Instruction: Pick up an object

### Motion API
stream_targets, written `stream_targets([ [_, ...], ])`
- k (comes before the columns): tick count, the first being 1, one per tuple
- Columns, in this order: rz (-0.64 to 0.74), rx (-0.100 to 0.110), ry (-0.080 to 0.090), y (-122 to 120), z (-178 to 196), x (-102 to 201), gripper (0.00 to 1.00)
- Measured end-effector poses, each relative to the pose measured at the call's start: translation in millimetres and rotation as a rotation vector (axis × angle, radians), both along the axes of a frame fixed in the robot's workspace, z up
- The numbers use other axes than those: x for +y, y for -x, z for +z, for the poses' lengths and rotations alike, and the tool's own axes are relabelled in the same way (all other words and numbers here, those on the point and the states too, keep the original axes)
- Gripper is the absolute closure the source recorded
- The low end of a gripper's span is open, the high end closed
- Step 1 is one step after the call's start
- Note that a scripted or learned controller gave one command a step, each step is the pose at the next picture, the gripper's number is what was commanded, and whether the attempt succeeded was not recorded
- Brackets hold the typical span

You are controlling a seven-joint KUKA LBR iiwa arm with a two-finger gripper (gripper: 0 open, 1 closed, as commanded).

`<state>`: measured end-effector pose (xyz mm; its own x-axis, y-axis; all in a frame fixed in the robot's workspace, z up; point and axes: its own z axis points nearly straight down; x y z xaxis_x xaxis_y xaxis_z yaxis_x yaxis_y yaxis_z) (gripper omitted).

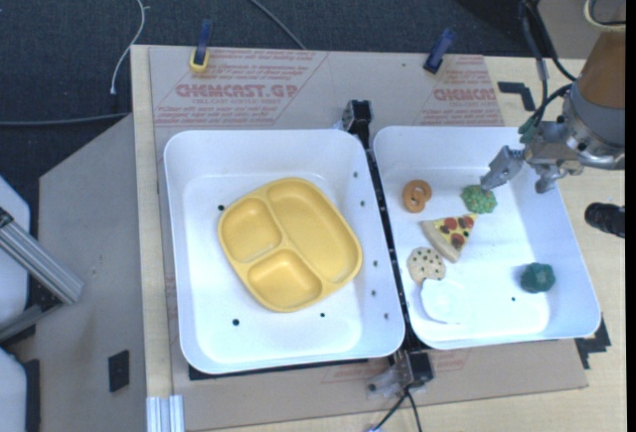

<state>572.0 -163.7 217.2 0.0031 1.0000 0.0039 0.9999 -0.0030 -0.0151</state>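
My gripper (524, 174) hovers over the far part of the right bin (571, 251), open, with nothing between its fingers. Its left finger (500, 168) ends just above and to the right of a green broccoli piece (479, 200). To the left lies a small brown doughnut (416, 194). A pizza slice (448, 233) sits in the bin's middle, and a chocolate-chip cookie (425, 264) lies below it. A white flat piece (443, 301) rests near the front wall. A dark green lump (537, 277) lies at the front right.
The left bin (189, 221) holds a yellow three-compartment plate (288, 241). Black clips (356, 115) join the bins at the middle. Blue clamps (202, 48) hold the cardboard base at the back. Cables run at the back right.
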Motion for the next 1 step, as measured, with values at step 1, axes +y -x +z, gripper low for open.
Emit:
stream_targets([
  [1, 0.004, -0.014, 0.003, -2.9, 7.6, 0.4, 0.00],
])
